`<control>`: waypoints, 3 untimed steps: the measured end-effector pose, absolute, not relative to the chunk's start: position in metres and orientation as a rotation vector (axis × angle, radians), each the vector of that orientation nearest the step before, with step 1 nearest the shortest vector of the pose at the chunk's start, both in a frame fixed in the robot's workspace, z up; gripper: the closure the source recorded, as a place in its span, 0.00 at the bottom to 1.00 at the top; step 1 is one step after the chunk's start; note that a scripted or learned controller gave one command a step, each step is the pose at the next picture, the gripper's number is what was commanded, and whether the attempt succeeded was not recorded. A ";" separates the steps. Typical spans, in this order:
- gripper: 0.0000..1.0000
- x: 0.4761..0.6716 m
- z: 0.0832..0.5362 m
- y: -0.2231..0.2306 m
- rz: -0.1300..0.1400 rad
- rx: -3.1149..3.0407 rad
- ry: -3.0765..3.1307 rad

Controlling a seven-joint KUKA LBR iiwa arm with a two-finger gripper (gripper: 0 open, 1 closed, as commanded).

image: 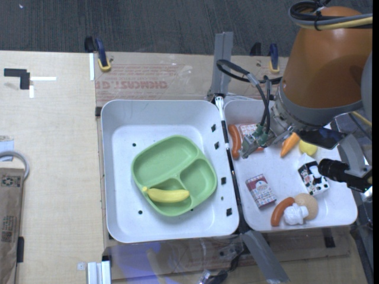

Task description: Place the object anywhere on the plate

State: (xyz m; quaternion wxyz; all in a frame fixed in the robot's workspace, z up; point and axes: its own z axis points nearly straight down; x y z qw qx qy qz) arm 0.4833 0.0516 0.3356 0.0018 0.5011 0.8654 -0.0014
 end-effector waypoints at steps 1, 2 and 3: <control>1.00 0.518 0.239 0.072 -0.007 1.592 2.712; 1.00 0.477 0.226 0.117 -0.006 1.595 2.709; 1.00 0.478 0.223 0.132 -0.004 1.242 2.888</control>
